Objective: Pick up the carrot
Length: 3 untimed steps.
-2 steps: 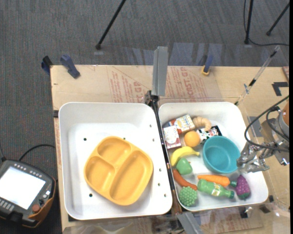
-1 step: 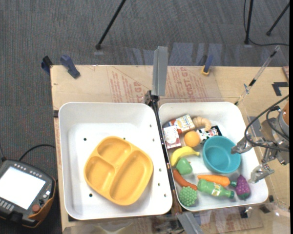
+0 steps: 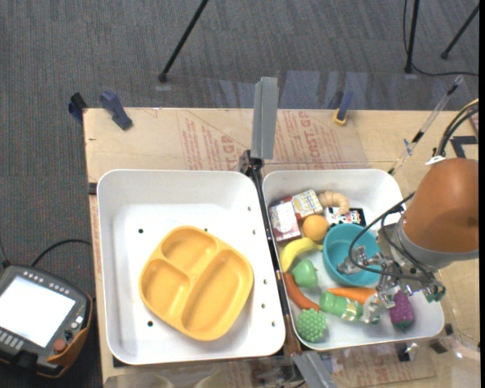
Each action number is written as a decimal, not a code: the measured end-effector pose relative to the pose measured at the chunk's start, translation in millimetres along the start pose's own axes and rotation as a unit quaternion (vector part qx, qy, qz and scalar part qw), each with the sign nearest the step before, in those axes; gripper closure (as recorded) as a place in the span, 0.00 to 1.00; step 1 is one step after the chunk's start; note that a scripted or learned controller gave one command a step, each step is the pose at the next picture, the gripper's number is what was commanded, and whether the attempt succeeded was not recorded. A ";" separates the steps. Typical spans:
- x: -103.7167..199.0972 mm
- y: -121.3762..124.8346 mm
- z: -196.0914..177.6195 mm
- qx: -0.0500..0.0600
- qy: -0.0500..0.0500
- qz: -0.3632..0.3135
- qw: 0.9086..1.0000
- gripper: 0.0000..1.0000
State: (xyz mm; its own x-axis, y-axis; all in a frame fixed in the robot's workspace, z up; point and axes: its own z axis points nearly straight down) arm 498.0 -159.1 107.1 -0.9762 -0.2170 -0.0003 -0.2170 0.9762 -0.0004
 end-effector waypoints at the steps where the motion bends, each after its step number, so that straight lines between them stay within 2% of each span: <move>1: -16.9 60.7 16.7 0.004 -0.004 -0.076 0.997 0.00; 3: -16.8 62.1 17.4 0.002 -0.003 -0.077 0.997 0.00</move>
State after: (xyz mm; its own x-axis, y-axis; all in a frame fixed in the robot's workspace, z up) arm 500.9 -94.9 89.7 -0.9312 -0.3646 -0.0055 -0.3645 0.9312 -0.0058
